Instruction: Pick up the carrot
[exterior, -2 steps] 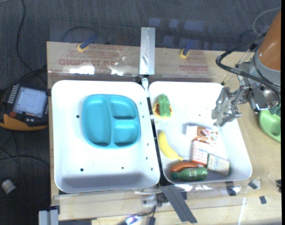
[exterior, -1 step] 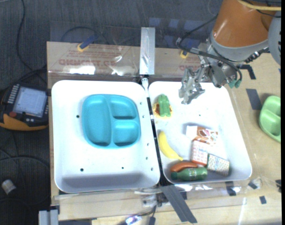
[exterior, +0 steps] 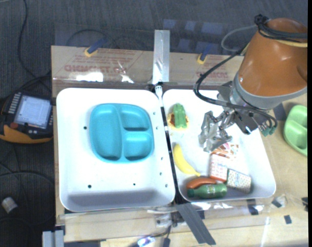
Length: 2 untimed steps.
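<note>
Bins (exterior: 68,189): two; carrot (exterior: 199,181): one

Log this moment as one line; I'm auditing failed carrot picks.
stage: approach | gripper: above right bin, holding nothing seen | carrot: at bin's front, beside banana | left bin: blue tray

No legible text or labels.

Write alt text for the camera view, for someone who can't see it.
A grey and orange robot arm reaches from the right, its gripper above the right bin, which holds a carrot, banana, green toy food and small boxes. The left bin holds a blue divided plate.
</note>
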Available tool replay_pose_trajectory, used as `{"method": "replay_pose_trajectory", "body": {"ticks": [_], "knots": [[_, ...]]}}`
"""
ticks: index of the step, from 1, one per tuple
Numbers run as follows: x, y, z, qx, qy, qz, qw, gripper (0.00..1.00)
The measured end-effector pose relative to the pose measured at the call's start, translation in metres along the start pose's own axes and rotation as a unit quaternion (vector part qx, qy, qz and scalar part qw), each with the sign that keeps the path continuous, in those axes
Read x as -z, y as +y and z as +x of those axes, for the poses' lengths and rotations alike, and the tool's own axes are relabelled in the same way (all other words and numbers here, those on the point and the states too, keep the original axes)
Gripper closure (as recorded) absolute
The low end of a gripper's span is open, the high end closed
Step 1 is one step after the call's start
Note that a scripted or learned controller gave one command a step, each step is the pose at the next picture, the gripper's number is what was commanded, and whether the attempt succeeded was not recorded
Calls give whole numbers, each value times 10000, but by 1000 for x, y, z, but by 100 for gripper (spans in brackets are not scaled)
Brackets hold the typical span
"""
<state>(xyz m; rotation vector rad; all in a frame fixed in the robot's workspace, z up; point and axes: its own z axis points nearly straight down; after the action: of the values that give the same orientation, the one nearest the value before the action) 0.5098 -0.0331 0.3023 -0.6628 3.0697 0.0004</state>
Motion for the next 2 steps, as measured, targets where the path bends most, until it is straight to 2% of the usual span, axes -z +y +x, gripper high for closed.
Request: {"method": "replay_pose_trajectory", "body": {"ticks": [1,2], "knots": [[93,-57,39,852,-14,3,9964,100],[31,63,-47,1777,-9,-14,9841,100]]}}
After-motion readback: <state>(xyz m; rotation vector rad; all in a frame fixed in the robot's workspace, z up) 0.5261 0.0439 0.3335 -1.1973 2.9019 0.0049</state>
